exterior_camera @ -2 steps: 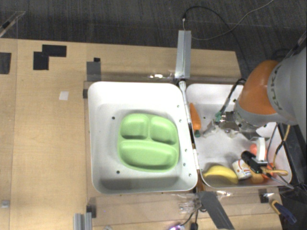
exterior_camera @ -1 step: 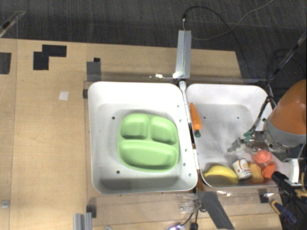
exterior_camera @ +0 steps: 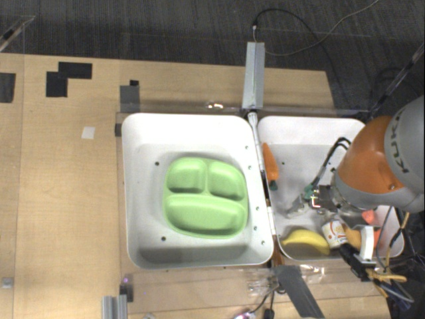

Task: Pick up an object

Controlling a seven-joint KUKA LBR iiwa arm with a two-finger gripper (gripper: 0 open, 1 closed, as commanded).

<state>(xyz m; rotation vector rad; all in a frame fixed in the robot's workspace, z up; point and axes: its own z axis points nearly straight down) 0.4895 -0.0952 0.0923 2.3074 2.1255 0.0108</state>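
Just below the gripper [exterior_camera: 317, 203], whose finger state can't be told, a banana [exterior_camera: 304, 240] is wedged against the bin wall [exterior_camera: 271, 205], so it could easily get nudged away.

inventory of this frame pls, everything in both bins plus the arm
White bins: 2, white, side by side on the wooden bench.
Divided plate: 1, light green, three compartments, middle of the left bin.
Carrot-like stick: 1, orange, right bin, along its left wall.
Banana: 1, yellow, near front of the right bin.
Small objects: a few, white, red and yellow, right bin beside the banana, partly under the arm; too hidden to identify.
Metal post: 1, grey, behind the seam between the bins.
Arm: 1, grey with orange band, over the right bin.
Gripper: 1, dark, over the right bin above the banana.
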